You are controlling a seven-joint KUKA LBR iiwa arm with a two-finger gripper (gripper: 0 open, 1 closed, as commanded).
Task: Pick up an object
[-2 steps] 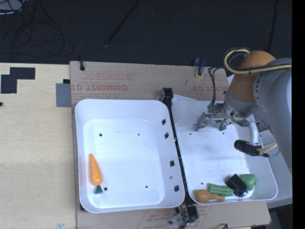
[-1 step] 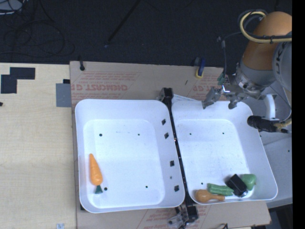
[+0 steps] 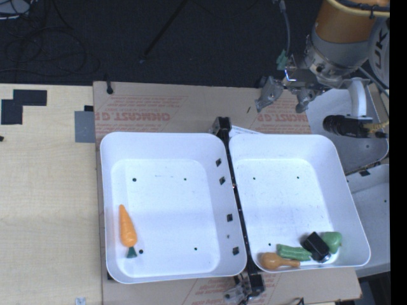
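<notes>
My gripper (image 3: 284,100) hangs high above the cardboard just beyond the far rim of the right bin (image 3: 343,170), open, with nothing between its fingers. An orange carrot (image 3: 127,226) with a green stub lies near the front left of the left bin (image 3: 105,170). In the right bin's front right corner a black block (image 3: 316,246) rests among a long green vegetable (image 3: 293,252), a round green piece (image 3: 332,239) and an orange pear-shaped piece (image 3: 276,261). All these objects lie far from the gripper.
A black divider with clips (image 3: 230,196) runs between the two bins. Printed cardboard (image 3: 165,110) lies under both bins, on a pale wooden bench (image 3: 44,196). Dark cables trail across the black backdrop behind.
</notes>
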